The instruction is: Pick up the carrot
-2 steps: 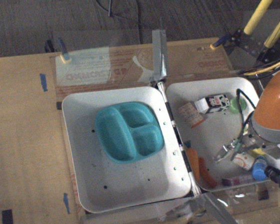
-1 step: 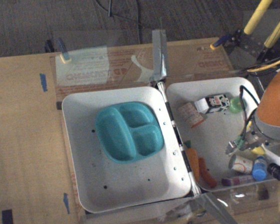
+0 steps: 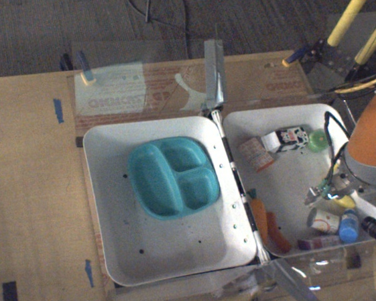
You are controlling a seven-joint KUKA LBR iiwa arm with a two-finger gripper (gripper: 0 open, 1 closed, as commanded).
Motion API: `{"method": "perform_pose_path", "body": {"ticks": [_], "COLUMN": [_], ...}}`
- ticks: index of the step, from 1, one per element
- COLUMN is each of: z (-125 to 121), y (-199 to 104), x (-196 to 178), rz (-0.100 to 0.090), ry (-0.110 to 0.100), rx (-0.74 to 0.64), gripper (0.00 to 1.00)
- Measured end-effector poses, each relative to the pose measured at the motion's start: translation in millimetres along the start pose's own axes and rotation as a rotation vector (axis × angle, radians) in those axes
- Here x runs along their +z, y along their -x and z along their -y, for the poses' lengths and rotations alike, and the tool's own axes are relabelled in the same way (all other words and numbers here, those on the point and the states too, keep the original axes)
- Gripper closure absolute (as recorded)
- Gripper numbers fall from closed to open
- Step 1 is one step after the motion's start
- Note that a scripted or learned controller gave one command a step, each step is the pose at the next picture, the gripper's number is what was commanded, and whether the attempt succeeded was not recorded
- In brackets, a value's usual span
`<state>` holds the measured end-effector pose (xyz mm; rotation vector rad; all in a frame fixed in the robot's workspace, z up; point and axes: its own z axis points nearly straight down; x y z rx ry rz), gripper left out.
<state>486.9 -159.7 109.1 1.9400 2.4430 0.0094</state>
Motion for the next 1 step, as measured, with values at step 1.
{"method": "perform_pose_path", "body": {"ticks": [1], "z": [-8.8], "y": [-59.4], "x": [-76.4], "rz": [-0.015], "ry": [-0.011], "rx": [-0.421], "gripper": [1.00]}}
